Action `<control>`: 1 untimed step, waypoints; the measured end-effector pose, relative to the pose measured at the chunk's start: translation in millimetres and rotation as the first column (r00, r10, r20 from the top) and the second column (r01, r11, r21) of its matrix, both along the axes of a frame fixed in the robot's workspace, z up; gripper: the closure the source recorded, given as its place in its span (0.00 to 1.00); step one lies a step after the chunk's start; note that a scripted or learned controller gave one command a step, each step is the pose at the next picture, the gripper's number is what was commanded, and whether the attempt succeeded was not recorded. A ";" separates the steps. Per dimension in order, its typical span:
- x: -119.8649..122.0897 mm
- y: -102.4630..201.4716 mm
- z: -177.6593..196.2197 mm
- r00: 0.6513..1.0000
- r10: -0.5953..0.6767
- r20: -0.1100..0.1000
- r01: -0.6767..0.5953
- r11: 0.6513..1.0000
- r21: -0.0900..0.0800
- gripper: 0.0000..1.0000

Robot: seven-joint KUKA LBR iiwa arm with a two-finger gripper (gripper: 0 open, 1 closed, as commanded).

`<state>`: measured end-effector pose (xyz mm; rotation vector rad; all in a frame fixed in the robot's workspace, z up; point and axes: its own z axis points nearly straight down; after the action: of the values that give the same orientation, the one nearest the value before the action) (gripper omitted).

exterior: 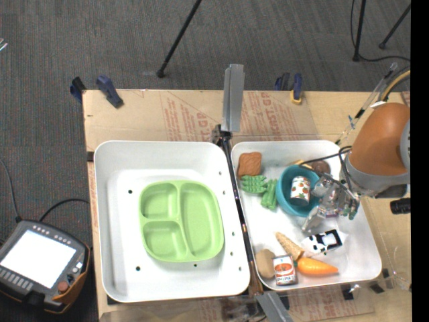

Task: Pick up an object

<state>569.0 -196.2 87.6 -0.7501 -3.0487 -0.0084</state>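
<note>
1. Your bench point(194, 116) is topped with brown cardboard printed with red marks, and blue clamps point(107, 91) grip its far edge at about 11 o'clock and 1 o'clock.
2. Around it you have dark grey carpet point(100, 25), with thin black stand legs point(184, 35) crossing it at 12 and 2 o'clock.
3. At 8 o'clock, off the bench, a handheld pendant point(37, 260) with a pale screen lies on the floor, its cable trailing away.
4. The left bin point(114, 159) holds a light green divided plate point(181, 221), lying flat near its middle.
5. A grey upright post point(233, 99) stands at 12 o'clock, above the seam between the two bins.
6. The right bin point(362, 243) carries the clutter: a brown block point(249, 164) at its 10 o'clock, green toy pieces point(260, 188) just below, a teal bowl point(295, 190) with a small printed cup point(301, 188) inside.
7. Toward its 6 o'clock lie a cone point(289, 245), a tan lump point(265, 263), a small can point(285, 271), a carrot point(316, 267) and a black-and-white toy point(324, 241).
8. The gripper point(328, 206) hangs just beside the bowl's 4 o'clock rim, above the black-and-white toy; you cannot tell how its fingers stand.
</note>
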 end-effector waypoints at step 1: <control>49.8 48.8 1.3 1.000 -0.022 0.001 0.022 1.000 -0.004 0.00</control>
<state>618.8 -147.4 88.9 -0.7842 -3.0417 -0.0027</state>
